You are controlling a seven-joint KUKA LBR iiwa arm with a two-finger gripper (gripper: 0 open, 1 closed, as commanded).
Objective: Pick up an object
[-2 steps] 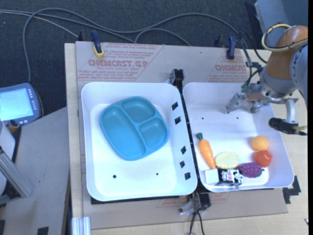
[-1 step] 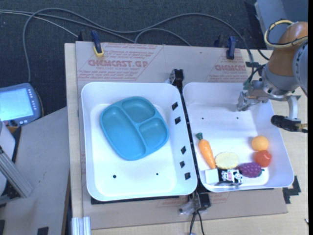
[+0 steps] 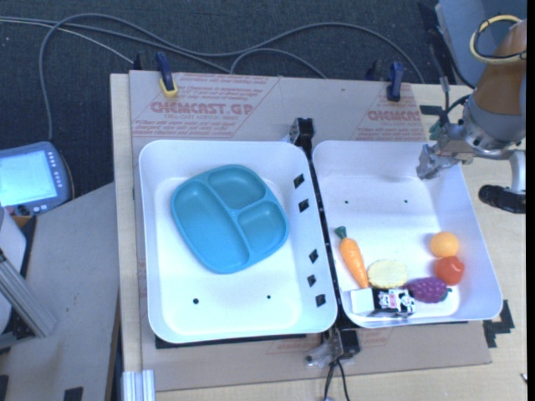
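Carrot (image 3: 354, 261), orange (image 3: 445, 244) and tomato (image 3: 449, 270) crowd the right bin's (image 3: 376, 178) near corner, so my end effector (image 3: 430, 165), its opening unreadable to me, hovers well apart at the far rim.

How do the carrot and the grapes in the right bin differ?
The carrot is orange, long and tapered with a green top; the grapes are a purple, lumpy cluster. The carrot lies by the bin's left wall, the grapes near its front right corner. Both lie in the right bin, ungripped.
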